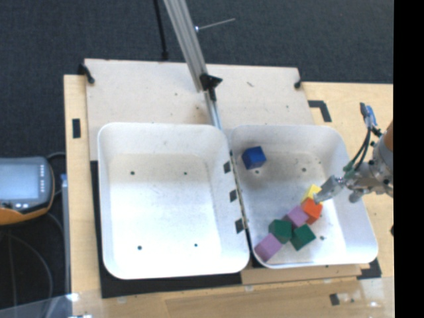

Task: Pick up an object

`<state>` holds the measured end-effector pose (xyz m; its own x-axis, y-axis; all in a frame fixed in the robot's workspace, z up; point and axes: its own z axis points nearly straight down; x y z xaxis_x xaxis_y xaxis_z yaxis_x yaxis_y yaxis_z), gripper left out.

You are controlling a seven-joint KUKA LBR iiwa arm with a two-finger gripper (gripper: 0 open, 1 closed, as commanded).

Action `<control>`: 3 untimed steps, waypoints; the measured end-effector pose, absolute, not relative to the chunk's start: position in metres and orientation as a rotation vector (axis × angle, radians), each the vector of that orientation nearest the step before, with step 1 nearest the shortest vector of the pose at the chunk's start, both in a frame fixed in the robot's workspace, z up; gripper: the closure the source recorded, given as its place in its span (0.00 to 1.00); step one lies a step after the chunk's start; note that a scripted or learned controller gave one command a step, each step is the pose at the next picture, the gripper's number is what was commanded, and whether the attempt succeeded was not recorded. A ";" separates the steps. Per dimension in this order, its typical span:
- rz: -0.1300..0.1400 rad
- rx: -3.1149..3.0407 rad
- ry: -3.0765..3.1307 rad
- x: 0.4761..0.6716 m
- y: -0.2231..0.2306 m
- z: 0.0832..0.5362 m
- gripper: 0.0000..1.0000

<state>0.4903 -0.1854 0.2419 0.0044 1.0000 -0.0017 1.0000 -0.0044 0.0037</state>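
Observation:
In the right bin [334, 135] a blue cube [253, 157] sits alone near the upper left. Lower down is a cluster of blocks: a yellow one [313, 192], an orange one [312, 209], a light purple one [297, 216], two dark green ones [281, 230] [303, 236] and another purple one [268, 246] at the bin's front. My gripper [331, 187] reaches in from the right edge, low over the bin, its tip right beside the yellow block. Whether it touches the block is unclear.
The left bin [106, 177] lies beside the right one, sharing a middle wall. A slanted metal pole [185, 38] rises from behind the bins. A grey handheld device [23, 184] rests off the bench at the far left.

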 end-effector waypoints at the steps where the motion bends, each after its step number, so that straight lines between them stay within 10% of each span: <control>1: -0.002 2.229 2.215 0.484 -0.169 0.200 0.00; 2: 0.005 2.226 2.206 0.486 -0.171 0.214 1.00; 3: 0.015 2.201 2.229 0.565 -0.081 0.302 1.00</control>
